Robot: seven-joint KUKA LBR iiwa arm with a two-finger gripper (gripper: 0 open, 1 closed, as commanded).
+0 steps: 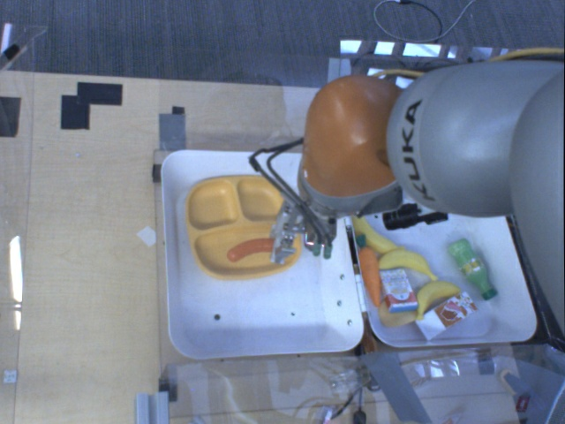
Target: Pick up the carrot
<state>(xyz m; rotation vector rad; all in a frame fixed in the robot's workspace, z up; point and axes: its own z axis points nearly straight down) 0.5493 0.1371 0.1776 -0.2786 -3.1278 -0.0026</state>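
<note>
Nearest the lens looms the grey arm (481,104), its orange band (349,135) bulging over the seam between the two white bins, with black cables looping off its left side. Below the band the gripper (296,241) hangs over the right edge of a yellow divided plate (212,206) that sits in the upper part of the left bin (256,325). Whether the gripper is apart or together cannot be told from this slant; its metal parts bunch together and nothing plainly sits in it. On the plate's lower, largest section lies a red-orange sausage (250,251), its right end close against the gripper's tip. The two upper sections of the plate look bare. The carrot (372,276) lies in the right bin (521,312), lengthwise along that bin's left wall, just beside the divide and well apart from the gripper. Close to the carrot's right sits a small red and white carton (398,291), with yellow bananas (402,259) curving above and below it. A flat red and white packet (448,313) lies near the bin's lower edge, and a green bottle (470,268) lies tilted toward the right side. Both bins rest on a pale wooden bench (79,281), which carries black tape marks near its far left corner.
</note>
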